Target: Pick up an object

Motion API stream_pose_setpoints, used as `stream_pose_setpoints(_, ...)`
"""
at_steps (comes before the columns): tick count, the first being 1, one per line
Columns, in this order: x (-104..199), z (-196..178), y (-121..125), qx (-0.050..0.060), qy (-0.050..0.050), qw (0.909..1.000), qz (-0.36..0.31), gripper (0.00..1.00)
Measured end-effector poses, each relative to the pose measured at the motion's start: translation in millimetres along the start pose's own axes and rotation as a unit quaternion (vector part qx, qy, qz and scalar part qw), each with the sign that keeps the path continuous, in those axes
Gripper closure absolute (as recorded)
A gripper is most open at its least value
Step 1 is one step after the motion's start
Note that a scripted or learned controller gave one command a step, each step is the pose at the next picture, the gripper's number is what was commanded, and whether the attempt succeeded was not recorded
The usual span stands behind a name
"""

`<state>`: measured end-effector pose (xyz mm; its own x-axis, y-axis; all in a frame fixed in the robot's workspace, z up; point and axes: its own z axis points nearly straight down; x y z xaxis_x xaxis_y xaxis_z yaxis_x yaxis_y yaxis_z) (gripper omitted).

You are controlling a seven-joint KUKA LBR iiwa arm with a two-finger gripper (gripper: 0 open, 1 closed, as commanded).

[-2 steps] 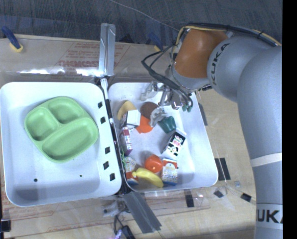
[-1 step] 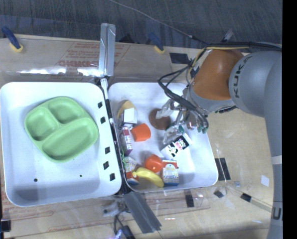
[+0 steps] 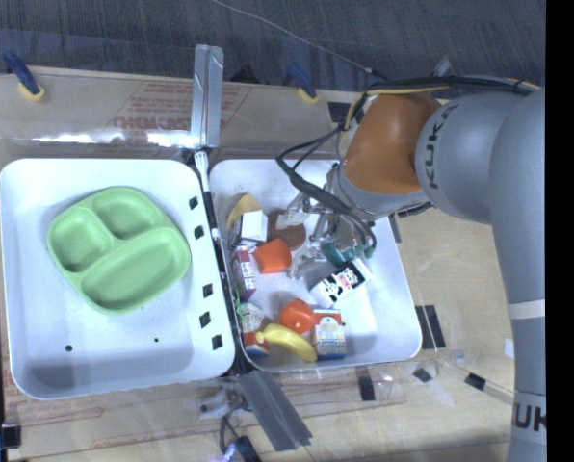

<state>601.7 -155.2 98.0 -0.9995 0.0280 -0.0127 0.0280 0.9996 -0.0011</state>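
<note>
While the gripper (image 3: 318,248), grip state unclear, hangs mid right bin (image 3: 395,287), clutter crowds it.

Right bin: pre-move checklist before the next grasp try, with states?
1. Gripper is over the right bin: ok.
2. Something between the fingers: cannot tell, clutter and cables hide them.
3. Targets within reach: ok, orange block and black-and-white carton lie beside the gripper.
4. Objects separated for a clean grasp: not ok, banana and neighbours crowd together.
5. Left bin for a drop: ok, it holds a green divided plate with bare floor around.
</note>
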Motion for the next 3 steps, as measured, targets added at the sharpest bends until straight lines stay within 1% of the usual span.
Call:
stream_pose_setpoints(1,2.9,0.9,54.9,0.003,0.000,0.9990,-0.044,0.00)
stream_pose_setpoints(2,1.5,-9.6,57.0,0.003,-0.001,0.9989,-0.048,1.00)
stream_pose_setpoints(3,25.5,-139.0,110.9,-0.001,0.001,1.0000,-0.005,1.00)
